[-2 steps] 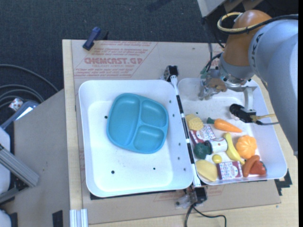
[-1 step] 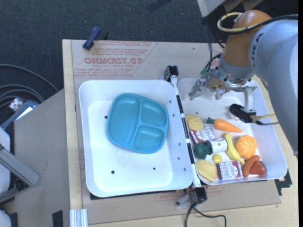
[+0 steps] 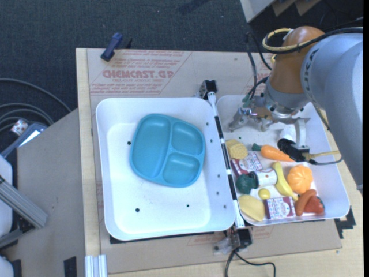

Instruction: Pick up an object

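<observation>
The grey arm with its orange band is reaching in from the right and hanging over the far end of the right bin (image 3: 340,180). Its gripper (image 3: 253,119) is sitting low near that bin's far left corner, and whether it is clenched or released cannot be told from this angle.

The toy food is lying bunched in the near half of the right bin. A carrot (image 3: 275,153) is resting near the middle, with a corn cob (image 3: 237,150) closer to the left wall. A banana (image 3: 282,180) is lying just beside an orange (image 3: 300,178), and a red pepper (image 3: 308,203) is sitting toward the near right corner. A yellow lemon-like piece (image 3: 252,207) is lying at the near left corner.

In the left bin (image 3: 115,212), a blue divided plate (image 3: 168,150) is lying flat, nearer the far right corner.
</observation>
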Controlling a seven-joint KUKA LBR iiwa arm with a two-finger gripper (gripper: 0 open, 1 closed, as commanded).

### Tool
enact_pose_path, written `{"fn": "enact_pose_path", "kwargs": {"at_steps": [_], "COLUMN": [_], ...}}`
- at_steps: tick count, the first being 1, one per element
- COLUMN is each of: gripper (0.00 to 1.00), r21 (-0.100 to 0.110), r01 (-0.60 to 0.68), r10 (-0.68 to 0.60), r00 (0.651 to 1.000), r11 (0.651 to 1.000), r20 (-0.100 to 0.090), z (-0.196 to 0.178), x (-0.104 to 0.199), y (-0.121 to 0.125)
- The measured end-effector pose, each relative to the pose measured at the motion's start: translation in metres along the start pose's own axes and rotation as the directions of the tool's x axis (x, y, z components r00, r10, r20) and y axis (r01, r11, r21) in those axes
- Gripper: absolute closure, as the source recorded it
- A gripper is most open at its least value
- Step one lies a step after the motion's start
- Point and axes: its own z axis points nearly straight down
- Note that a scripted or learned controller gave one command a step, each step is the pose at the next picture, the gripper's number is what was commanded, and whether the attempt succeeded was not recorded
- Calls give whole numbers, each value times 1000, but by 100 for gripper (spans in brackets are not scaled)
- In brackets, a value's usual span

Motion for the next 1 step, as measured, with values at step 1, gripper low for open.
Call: {"fn": "enact_pose_path", "kwargs": {"at_steps": [1], "gripper": [0], "r21": [0], "r01": [0], "r10": [0], "r00": [1000], "r11": [1000], "r20": [0], "z": [0], "x": [-2], "y": [-24]}}
